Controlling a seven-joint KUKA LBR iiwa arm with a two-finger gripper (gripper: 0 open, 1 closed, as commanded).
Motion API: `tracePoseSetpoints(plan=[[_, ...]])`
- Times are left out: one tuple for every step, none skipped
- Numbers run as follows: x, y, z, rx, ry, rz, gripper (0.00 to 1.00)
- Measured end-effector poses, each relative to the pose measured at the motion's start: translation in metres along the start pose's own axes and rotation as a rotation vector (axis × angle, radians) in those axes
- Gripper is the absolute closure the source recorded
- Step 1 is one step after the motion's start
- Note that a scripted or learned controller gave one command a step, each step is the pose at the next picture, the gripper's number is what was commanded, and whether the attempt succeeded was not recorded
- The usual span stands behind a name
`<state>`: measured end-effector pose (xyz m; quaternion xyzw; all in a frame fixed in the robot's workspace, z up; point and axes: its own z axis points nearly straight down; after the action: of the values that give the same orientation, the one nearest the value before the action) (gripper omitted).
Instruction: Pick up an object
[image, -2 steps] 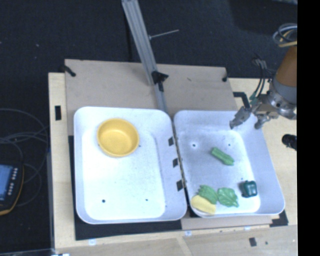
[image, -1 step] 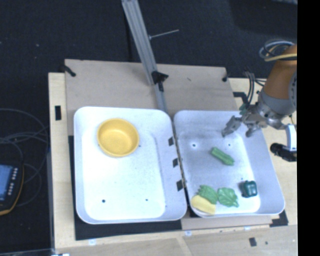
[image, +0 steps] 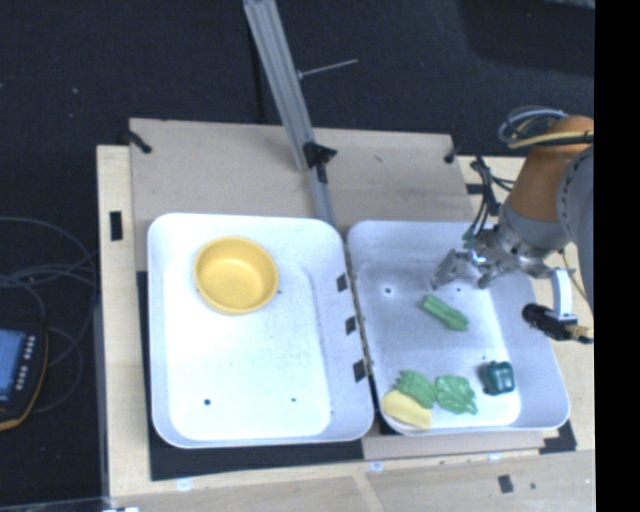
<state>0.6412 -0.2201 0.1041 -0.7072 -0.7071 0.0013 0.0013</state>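
Camera view: green oblong object (image: 445, 311) lies tilted on the right bin (image: 540, 400) floor, near centre. Gripper (image: 462, 271) hovers just above-left of it, fingers spread, nothing between them. Green pieces (image: 440, 390), a yellow piece (image: 405, 408) and a dark teal item (image: 497, 377) sit along the near edge. Yellow bowl (image: 236, 274) rests in the left bin (image: 250, 400).

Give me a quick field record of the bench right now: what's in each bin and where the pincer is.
left bin: yellow bowl, upright, upper left part
right bin: green pod-shaped piece near the middle; green leafy pieces and yellow piece at the near edge; dark green block near right corner
pincer: over the right bin's upper part, above and apart from the pod-shaped piece
held: nothing seen between its fingers
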Motion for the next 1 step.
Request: tracePoseSetpoints(plan=[[-0.0009,0.0016,-0.0139,-0.006,-0.002,-0.001,1.00]])
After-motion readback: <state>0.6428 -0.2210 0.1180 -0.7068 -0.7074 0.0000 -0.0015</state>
